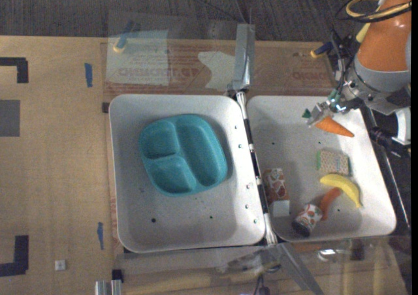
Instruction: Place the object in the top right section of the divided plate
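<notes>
A teal divided plate (224,156) lies in the left bin (130,215), tilted, with three sections and nothing in them. An orange toy carrot (336,127) lies at the top of the right bin (382,212). My gripper (322,113) hangs over that bin's upper right part. Its tip is right at the carrot's upper left end. Whether it touches or holds the carrot is unclear from this angle.
Lower in the right bin lie a patterned packet (333,160), a yellow banana (343,187), an orange piece (328,198), a small can (307,217), a red-printed packet (276,184) and a white block (281,207). A metal divider (251,156) separates the bins.
</notes>
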